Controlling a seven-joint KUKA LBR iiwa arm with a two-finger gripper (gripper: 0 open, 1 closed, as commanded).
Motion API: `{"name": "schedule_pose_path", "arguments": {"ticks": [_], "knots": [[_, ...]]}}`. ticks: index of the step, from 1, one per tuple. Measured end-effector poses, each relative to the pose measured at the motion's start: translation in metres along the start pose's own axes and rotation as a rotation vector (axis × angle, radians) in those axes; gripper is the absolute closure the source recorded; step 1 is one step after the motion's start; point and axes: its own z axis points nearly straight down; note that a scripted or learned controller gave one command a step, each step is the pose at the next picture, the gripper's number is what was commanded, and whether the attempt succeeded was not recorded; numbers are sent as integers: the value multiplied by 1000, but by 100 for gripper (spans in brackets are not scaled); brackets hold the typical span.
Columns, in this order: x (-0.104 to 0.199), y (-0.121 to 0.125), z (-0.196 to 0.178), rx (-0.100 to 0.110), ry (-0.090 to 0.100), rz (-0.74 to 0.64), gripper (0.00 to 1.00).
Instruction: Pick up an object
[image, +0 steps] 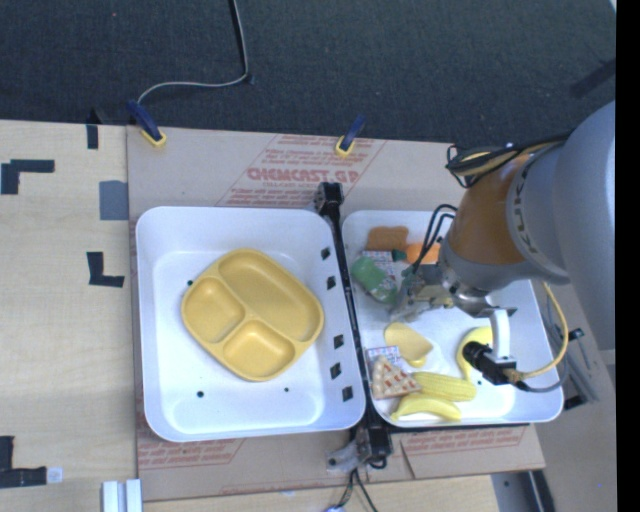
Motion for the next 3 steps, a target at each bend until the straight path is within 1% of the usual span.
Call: {"name": "schedule_pose_path", "arguments": {"ticks": [1, 2, 3], "knots": [[0, 0, 0, 0, 0, 0, 0], [1, 0, -9, 2, 1, -1, 100], [55, -3, -119, 2, 3, -2, 100]]}}
